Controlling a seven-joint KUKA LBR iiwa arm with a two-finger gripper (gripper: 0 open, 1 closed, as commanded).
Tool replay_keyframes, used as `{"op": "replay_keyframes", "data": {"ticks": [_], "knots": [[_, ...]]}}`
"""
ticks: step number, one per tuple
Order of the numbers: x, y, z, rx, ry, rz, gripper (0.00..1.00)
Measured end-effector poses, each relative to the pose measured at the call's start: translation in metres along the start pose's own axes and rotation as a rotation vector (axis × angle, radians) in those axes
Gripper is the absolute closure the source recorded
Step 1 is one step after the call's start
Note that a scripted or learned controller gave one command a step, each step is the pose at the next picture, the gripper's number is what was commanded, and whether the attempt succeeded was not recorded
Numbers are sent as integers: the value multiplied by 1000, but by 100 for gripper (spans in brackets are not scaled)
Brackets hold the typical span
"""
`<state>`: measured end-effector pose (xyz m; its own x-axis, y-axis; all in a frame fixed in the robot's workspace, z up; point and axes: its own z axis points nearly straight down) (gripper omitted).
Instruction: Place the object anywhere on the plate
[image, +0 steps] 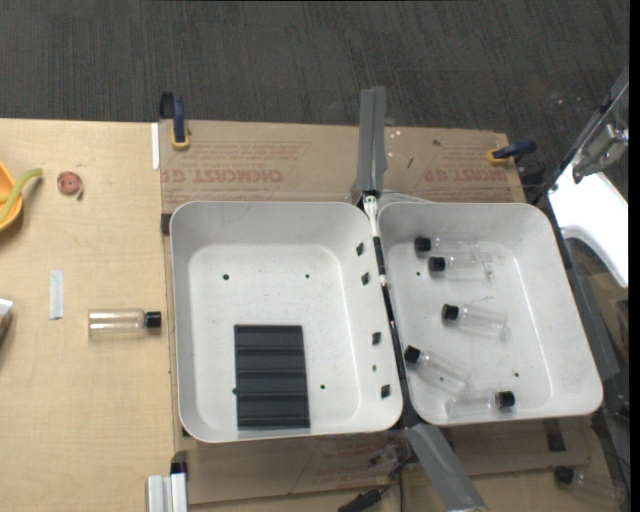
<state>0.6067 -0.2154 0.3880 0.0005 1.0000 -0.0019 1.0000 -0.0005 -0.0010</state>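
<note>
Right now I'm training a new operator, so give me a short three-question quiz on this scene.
1. How many vials lie in the right bin?
2. True or false: the black plate lies in the right bin.
3. The lone vial on the bench lies: A) between the bins, B) left of the left bin, C) on the plate.
Key: 1 five; 2 false; 3 B.

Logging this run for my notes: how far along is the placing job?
Nothing looks placed yet. The black ridged plate in the left bin carries nothing, and five clear vials lie loose in the right bin. Nothing is in hand. Picking a vial and setting it on the plate remain.
</note>
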Motion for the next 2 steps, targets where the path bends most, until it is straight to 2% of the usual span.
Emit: {"op": "replay_keyframes", "data": {"ticks": [1, 2], "knots": [[46, 53, -53, 1, 0, 143, 0], [3, 52, -52, 2, 0, 264, 0]]}}
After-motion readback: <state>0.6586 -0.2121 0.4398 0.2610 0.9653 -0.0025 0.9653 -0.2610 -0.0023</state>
